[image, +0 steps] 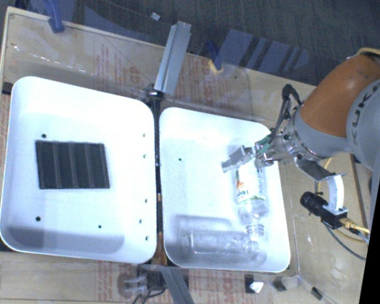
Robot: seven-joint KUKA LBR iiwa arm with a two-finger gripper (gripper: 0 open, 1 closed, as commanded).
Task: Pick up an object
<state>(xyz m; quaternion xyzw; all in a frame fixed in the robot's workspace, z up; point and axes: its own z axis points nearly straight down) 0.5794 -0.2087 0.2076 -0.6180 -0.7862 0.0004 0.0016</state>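
A clear plastic bottle [250, 197] with a white and orange label lies lengthwise in the right bin [193, 177], near its right wall. A second clear container [220, 243] lies on its side along that bin's front wall, close to the bottle's lower end. My gripper [249, 157] hangs over the bottle's far end, low in the bin, reaching in from the right. Whether it touches the bottle is unclear. A dark ribbed rectangular pad [72, 165] lies flat in the left bin [31, 105].
The two bins meet at a central divider [156, 178]. A metal bar [172, 57] stands behind them on the bench. The far left part of the right bin is bare white floor.
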